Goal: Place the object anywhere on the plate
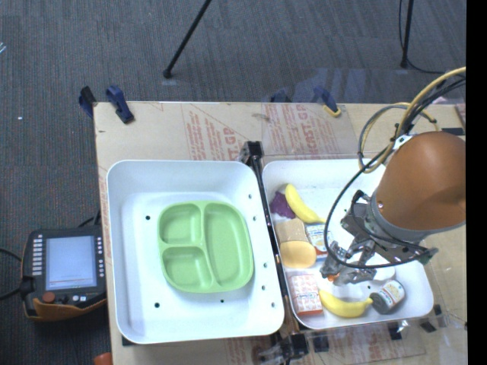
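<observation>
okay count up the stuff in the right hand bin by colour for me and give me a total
Yellow: 2, a banana by the far wall and a second banana by the near wall
Orange-yellow: 1, a round piece
Purple: 1, a purple piece
Red and white: 1, a packet
Grey: 1, a small jar
Total: 6

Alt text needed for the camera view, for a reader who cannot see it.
A grey arm with an orange band hangs over the right white bin, among two yellow bananas, a small jar and food packets. The left white bin holds a green three-compartment plate.
</observation>
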`<control>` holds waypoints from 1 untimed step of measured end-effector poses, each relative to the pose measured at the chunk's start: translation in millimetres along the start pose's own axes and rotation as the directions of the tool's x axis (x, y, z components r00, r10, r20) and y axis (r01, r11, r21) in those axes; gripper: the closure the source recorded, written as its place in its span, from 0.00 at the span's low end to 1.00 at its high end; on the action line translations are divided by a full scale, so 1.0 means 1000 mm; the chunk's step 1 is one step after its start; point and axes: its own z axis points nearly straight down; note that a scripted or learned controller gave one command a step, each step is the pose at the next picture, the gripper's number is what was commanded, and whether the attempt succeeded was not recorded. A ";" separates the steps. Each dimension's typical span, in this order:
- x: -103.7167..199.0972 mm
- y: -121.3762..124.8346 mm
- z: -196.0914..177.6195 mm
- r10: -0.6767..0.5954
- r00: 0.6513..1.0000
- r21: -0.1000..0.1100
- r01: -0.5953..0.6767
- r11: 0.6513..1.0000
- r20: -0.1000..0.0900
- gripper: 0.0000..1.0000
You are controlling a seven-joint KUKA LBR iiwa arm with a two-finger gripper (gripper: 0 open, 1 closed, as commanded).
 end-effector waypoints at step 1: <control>-0.065 0.045 -0.006 0.054 0.999 -0.001 -0.054 0.999 0.000 1.00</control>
